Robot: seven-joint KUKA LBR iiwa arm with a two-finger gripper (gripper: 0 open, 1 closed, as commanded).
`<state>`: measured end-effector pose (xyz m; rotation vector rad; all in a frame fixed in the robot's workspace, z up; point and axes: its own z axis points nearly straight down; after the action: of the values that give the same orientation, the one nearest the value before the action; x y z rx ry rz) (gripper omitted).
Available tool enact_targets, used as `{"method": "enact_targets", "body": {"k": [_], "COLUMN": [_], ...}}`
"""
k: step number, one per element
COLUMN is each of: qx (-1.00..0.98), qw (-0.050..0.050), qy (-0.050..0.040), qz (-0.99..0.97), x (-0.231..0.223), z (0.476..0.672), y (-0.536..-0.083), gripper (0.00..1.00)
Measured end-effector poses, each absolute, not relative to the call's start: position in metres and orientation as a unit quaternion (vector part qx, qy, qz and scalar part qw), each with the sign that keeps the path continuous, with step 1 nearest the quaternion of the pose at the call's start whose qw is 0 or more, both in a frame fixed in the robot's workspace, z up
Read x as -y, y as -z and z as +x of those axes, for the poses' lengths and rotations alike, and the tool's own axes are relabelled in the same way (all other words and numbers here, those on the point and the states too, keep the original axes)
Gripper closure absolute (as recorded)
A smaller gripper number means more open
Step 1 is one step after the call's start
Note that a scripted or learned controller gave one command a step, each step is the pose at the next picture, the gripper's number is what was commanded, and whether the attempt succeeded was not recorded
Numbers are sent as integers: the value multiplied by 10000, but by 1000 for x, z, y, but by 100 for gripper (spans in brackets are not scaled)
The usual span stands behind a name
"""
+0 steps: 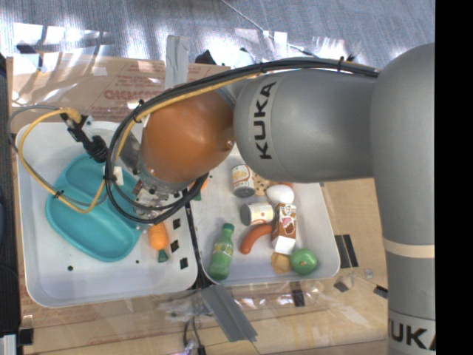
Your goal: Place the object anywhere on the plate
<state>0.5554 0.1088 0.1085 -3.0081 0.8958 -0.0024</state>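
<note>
- The gripper is seen over the left bin; its state cannot be told.
- Just below it an orange carrot with a green top lies on the bin floor, beside the teal plate.
- To the right, the second bin holds a bottle, sausage, cans and an apple.

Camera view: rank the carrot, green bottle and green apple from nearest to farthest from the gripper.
Gripper sits over the left bin, by the teal plate.
1. Carrot: just below it, left bin.
2. Green bottle: right bin, near the divider.
3. Green apple: right bin's far right corner.
</note>
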Motion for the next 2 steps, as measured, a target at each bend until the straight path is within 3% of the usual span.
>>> {"method": "enact_targets", "body": {"k": [1, 2], "qx": [-2213, -2958], "qw": [16, 33], "qy": [1, 11], "qz": [-9752, -9552], "x": [-159, -119], "z": [610, 580], "y": [-146, -94], "gripper": [100, 100]}}
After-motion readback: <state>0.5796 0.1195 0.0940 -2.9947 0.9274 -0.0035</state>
